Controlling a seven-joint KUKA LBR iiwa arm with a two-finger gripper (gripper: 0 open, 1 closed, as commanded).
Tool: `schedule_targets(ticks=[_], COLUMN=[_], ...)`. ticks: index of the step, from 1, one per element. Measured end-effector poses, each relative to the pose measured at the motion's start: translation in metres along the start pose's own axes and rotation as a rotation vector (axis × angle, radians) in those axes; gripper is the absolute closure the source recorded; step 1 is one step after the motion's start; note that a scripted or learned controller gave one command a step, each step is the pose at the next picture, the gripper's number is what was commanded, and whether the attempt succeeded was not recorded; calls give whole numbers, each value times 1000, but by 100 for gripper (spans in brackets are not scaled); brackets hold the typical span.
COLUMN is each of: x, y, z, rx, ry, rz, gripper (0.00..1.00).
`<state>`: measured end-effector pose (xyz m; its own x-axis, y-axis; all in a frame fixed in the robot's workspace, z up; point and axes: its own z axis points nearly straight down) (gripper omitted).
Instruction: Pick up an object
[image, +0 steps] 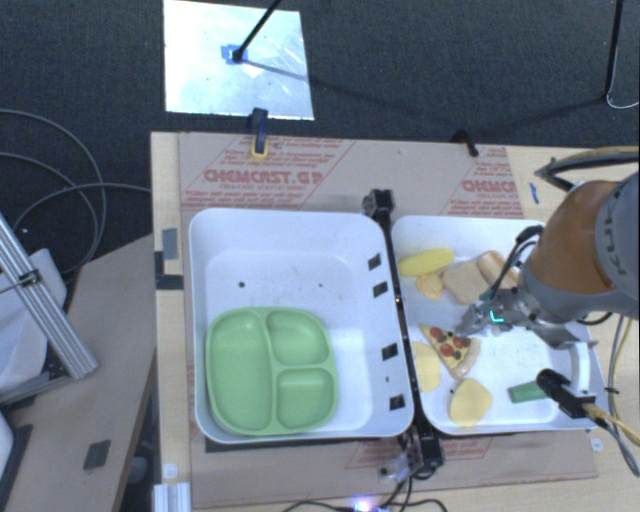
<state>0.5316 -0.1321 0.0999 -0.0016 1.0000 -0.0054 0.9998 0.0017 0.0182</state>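
Pointing seemingly down-right: pizza slice (452, 349).

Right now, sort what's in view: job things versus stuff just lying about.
Job:
gripper
pizza slice
yellow corn piece
tan bread piece
green block
right bin

Lying about:
green divided tray
left bin
cardboard sheet

Bins (300, 235) glossy white plastic; green tray (268, 372) smooth matt plastic; bench board (340, 170) matt cardboard.
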Motion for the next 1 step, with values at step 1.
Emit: schedule_targets(ticks=[1], x=[36], y=[56], z=[13], rx=[13], ry=[5], rz=[-7], gripper=[0])
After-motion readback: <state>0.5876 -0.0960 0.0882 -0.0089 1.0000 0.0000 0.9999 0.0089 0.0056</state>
